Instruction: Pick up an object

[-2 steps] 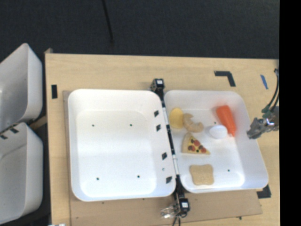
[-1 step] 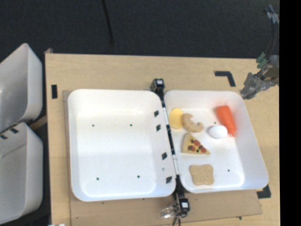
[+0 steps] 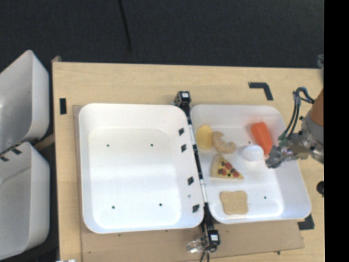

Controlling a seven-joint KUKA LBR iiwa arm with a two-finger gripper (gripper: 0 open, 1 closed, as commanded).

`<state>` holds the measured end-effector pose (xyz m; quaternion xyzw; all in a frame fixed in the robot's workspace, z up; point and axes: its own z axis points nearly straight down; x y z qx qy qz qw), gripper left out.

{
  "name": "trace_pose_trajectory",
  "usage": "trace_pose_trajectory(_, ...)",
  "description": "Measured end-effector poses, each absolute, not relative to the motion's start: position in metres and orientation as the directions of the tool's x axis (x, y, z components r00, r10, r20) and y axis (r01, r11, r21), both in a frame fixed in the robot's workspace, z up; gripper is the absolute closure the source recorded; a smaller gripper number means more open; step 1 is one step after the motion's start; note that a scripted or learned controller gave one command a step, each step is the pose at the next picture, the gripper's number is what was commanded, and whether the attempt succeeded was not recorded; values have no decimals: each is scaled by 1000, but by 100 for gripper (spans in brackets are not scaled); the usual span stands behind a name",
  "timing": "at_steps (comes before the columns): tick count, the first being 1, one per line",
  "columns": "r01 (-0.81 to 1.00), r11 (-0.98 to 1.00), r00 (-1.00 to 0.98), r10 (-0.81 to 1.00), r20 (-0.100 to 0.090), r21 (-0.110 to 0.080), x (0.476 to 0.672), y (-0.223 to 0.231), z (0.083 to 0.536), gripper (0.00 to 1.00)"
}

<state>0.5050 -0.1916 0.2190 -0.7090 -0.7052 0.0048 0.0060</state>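
In the camera view, the end effector [image 3: 274,160] hangs at the right side of the right bin [image 3: 283,201], just right of the orange carrot-like piece [image 3: 262,137] and white ball [image 3: 252,153]; it seems to touch neither. Whether it is open or closed I cannot tell. The pizza slice [image 3: 225,168] and toast [image 3: 234,202] lie lower left of it.

claw [image 3: 277,158] hangs over the right bin [image 3: 283,203], just beside orange piece [image 3: 261,136] and white ball [image 3: 252,153].
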Motion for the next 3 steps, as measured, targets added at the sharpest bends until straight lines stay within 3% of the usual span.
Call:
trace_pose_trajectory(1,1000,-4,4,1000,-2,-5,487,-232,176,100)
trace_pose_trajectory(2,1000,13,-13,1000,-2,18,493,-140,325,100)
trace_pose_trajectory(3,1000,11,-11,1000,1,3,532,-43,314,100)
